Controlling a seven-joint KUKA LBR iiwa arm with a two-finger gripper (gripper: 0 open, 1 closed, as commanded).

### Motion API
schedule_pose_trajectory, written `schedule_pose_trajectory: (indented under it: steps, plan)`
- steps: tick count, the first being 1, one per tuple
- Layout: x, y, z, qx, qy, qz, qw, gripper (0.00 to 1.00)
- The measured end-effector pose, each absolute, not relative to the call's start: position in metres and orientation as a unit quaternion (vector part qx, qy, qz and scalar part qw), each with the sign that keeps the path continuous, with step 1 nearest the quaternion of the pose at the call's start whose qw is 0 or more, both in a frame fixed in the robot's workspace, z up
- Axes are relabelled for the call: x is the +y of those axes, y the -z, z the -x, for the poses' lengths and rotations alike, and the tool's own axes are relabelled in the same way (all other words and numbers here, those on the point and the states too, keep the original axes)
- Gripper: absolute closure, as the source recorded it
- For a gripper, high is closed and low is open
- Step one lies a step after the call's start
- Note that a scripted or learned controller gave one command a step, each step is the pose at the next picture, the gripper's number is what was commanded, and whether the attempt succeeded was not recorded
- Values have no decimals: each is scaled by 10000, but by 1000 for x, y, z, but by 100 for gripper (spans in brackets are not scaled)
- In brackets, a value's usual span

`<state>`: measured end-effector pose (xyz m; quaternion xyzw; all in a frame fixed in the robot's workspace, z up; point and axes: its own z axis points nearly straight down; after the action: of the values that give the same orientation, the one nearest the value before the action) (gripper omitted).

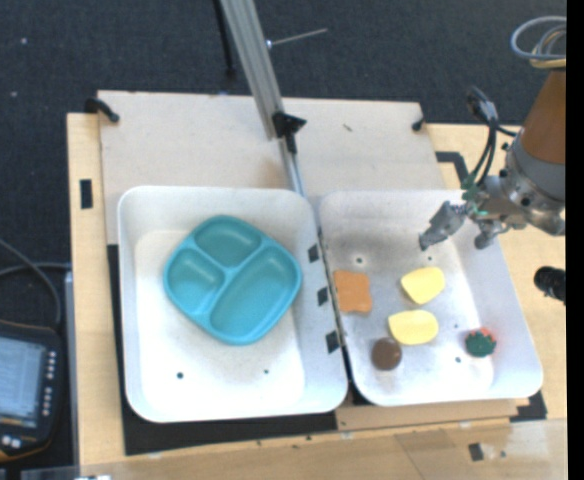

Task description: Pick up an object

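Two shallow white bins sat side by side on the tabletop (172,148). The left bin (142,368) held a teal plate (234,278) with three compartments, lying flat near the bin's middle. The right bin (512,353) held five small things: an orange block (352,292) near its left wall, a yellow piece (423,285) to the right of that block, a second yellow piece (412,326) just below the first, a brown ball (386,353) just beside the lower yellow piece at its lower left, and a green and red bit (481,342) near the right wall, apart from the others. The arm (544,133) reached in from the right, its orange band above the grey wrist. The hand (462,228) hovered over the upper right part of the right bin, above the upper yellow piece and apart from it. Its two fingers (438,229) stood spread, one pointing down and left, the other shorter to its right, with nothing between them. None of the five things touched the hand; all lay on the bin floor. A slanted metal rail (257,63) ran from the top edge down to the gap between the bins. A pendant with a screen (10,378) lay at the lower left, off the tabletop.
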<state>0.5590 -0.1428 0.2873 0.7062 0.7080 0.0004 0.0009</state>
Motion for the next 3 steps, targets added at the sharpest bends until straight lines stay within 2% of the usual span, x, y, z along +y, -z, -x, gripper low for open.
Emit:
schedule_pose_trajectory:
  steps: [1,3]
  plan:
    - [-143,-287,-559,7076,-6,-7066,10,0]
    - [-145,-182,-561,7067,21,-7075,-12,0]
